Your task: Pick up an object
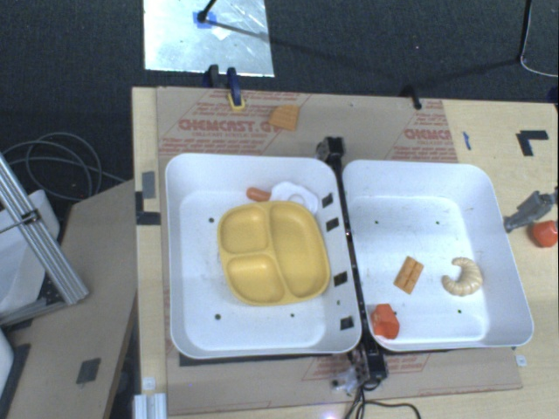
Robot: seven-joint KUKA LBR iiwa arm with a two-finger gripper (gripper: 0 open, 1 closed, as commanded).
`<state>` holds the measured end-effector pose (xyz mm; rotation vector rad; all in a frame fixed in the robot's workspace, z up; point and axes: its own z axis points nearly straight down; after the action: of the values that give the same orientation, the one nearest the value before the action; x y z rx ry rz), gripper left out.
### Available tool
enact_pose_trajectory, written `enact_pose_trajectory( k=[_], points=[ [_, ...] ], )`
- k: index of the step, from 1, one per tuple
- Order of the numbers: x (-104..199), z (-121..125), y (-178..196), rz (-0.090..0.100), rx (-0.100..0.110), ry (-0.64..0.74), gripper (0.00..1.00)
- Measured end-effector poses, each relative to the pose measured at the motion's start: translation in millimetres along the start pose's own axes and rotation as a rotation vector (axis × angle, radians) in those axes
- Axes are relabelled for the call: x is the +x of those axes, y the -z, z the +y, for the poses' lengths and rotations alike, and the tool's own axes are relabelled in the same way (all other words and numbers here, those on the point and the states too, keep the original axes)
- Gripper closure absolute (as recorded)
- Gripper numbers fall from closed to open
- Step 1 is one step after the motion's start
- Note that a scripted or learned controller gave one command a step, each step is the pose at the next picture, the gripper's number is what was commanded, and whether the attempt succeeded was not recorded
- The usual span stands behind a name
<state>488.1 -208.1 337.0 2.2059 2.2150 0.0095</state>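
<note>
The left bin [188,234] holds a yellow three-section plate [272,253]. Just behind the plate lie a small orange sausage-shaped piece [258,195] and a white object [295,195]. In the right bin [437,186] a tan rectangular block [408,274] lies near the middle. A cream croissant-shaped piece [463,277] sits to its right. A red-orange lump [385,320] rests in the front left corner. All these objects lie free on the bin floors.
Behind the bins, a tan block [284,117] and a blue-and-yellow clamp [233,90] sit on the bench board. A grey part [529,209] and a red piece [545,232] lie at the right edge. Black clips [333,225] line the seam between the bins.
</note>
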Motion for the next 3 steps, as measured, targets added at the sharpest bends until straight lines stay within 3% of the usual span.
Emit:
enact_pose_trajectory(
  k=[1, 2, 3],
  points=[
    [3, -4, -111, 0.009, 0.022, -0.004, 0.0],
    [62, -2, -114, 0.009, 0.013, 0.005, 0.0],
    [32, 63, -239, 0.005, 0.015, 0.0, 0.0]
  ],
)
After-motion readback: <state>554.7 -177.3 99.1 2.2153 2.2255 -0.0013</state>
